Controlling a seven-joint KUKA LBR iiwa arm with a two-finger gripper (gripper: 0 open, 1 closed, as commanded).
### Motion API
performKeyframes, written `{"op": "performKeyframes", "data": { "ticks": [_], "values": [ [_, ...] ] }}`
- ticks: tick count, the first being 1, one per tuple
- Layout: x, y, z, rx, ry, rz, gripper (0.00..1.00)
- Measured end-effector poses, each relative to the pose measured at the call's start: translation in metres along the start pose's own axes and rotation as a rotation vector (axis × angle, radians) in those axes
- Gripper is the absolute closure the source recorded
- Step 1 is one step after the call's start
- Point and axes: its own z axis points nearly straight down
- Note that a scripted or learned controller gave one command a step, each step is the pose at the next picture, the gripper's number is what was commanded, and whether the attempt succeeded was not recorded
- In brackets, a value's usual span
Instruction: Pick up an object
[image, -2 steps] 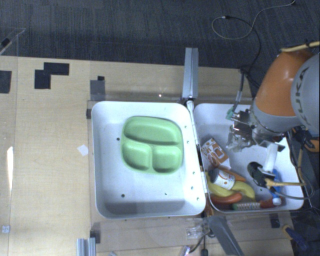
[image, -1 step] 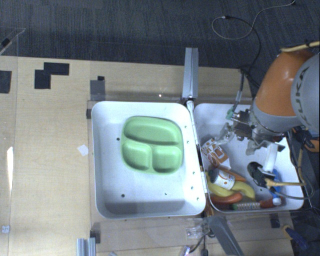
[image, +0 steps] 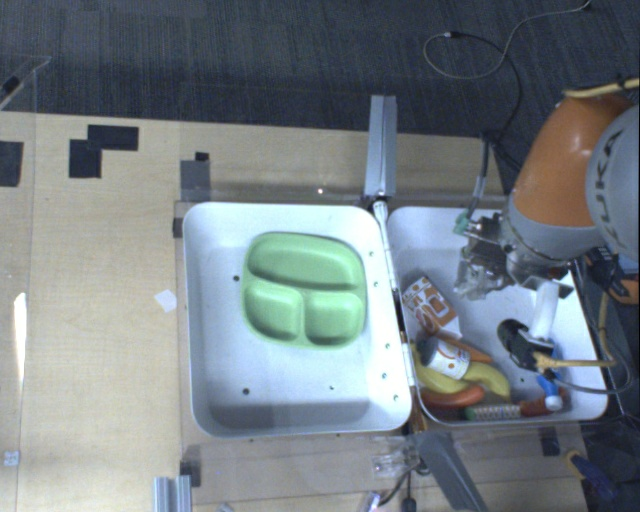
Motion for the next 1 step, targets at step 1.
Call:
{"op": "performKeyframes", "data": {
  "ticks": [1],
  "values": [
    [-0.0239,-0.0048,-0.1498,-0.005,0.002,0.133,1.00]
  ]
}}
